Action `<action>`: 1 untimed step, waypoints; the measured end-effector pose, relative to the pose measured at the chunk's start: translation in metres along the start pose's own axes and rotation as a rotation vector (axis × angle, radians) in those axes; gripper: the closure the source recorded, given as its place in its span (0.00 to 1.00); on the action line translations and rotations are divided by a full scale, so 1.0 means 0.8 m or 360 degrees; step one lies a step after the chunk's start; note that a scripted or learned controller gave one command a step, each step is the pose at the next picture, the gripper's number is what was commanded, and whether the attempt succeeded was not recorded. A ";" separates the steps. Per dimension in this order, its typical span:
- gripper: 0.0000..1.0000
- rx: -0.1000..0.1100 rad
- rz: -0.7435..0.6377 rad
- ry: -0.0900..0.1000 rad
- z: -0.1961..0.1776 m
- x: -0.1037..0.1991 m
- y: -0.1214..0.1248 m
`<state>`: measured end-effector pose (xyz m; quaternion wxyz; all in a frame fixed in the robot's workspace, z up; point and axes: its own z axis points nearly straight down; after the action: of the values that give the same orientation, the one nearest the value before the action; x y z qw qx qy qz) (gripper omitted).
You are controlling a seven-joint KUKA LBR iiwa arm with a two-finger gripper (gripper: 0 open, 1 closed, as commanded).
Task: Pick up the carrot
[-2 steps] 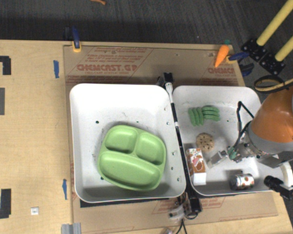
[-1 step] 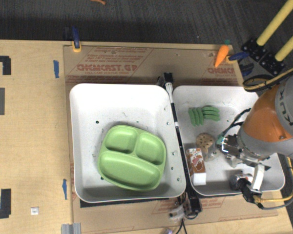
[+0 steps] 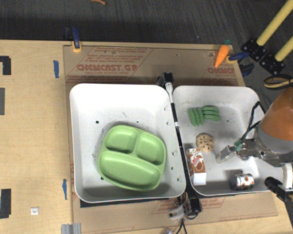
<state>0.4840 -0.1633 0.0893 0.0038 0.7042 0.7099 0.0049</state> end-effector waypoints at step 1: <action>0.00 -0.0013 -0.0349 -0.0020 -0.002 0.075 0.002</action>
<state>0.4852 -0.1035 0.0913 0.0116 0.6222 0.7828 0.0028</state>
